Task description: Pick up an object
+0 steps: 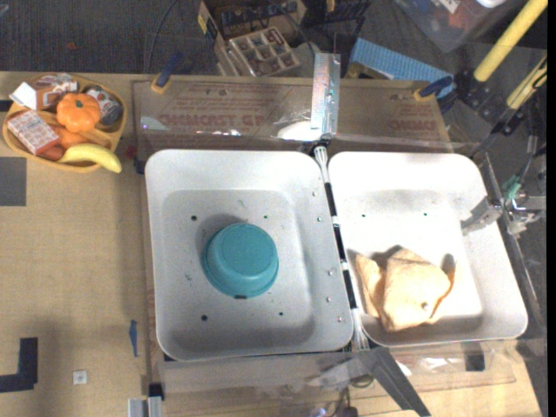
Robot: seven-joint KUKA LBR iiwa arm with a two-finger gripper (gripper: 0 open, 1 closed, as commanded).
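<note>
A teal bowl [241, 260] lies upside down near the middle of the left white bin [174, 189]. A crumpled tan and orange cloth [406, 289] sits in the right white bin [391, 189], against its front left corner. Nothing touches either object.
A wooden dish of toy fruit and small boxes [62, 133] stands at the bench's far left. A metal bracket [483, 215] juts over the right bin's right rim. Clear plastic sheeting [234, 115] and an upright metal strip [326, 94] stand behind the bins.
</note>
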